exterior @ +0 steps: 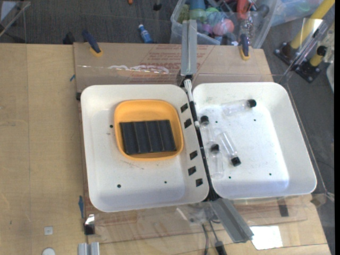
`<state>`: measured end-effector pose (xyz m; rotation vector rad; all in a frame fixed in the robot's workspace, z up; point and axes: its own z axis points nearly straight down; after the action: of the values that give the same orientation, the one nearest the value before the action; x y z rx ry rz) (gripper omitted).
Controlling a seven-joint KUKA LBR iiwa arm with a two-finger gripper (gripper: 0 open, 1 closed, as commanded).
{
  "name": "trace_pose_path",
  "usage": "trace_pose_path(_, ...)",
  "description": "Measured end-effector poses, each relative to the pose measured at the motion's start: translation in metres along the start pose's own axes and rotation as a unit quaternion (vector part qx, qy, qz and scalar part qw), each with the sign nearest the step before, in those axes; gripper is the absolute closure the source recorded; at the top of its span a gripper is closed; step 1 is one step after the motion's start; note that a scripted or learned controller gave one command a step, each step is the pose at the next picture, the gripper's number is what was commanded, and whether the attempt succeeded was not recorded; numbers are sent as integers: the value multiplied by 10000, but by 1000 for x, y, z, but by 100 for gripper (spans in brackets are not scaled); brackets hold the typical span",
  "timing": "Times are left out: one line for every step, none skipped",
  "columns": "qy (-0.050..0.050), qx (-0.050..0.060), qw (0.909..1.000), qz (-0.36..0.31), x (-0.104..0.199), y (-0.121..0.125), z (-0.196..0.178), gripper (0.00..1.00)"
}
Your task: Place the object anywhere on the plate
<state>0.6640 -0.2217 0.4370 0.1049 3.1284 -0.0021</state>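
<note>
- Whether the end effector is open, closed or gripping anything cannot be told.
- The flat black ribbed rectangular slab (pixel 147 136) lies on the orange rounded-square plastic plate (pixel 149 109), covering its middle and front and leaving a band of orange rim visible all round.
- That plate sits in the shallow white left bin (pixel 101 185), nearer its back and its inner wall than its front.
- A row of small black tabs (pixel 192 154) runs along the seam where the two bins meet.
- The shallow white right bin (pixel 281 163) holds several small clear plastic vials with black caps: one (pixel 239 107) near the back, tilted; one (pixel 229 149) near the middle, lying on a slant; two shorter pieces (pixel 203 120) (pixel 214 148) close to the seam. None touches another.
- A grey metal bar (pixel 186 47) runs from the back of the seam away across a brown cardboard sheet (pixel 138 57), which carries a blue-and-orange clamp (pixel 93 45) at each back corner.
- Beyond the cardboard stands a clear plastic tub of colourful toys (pixel 226 9).
- Both bins rest on the pale wooden worktop (pixel 37 142).
</note>
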Motion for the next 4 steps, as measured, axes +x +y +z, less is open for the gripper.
trace_pose_path(-2, -6, 10000, 61, 0, -1, 0, 100)
trace_pose_path(-5, -1, 9959, -904, -1, 1, 0, 100)
trace_pose_path(-3, -1, 9916, -1290, -5, 2, 0, 100)
trace_pose_path(-8, -8, 9627, -2706, -4, 1, 0, 100)
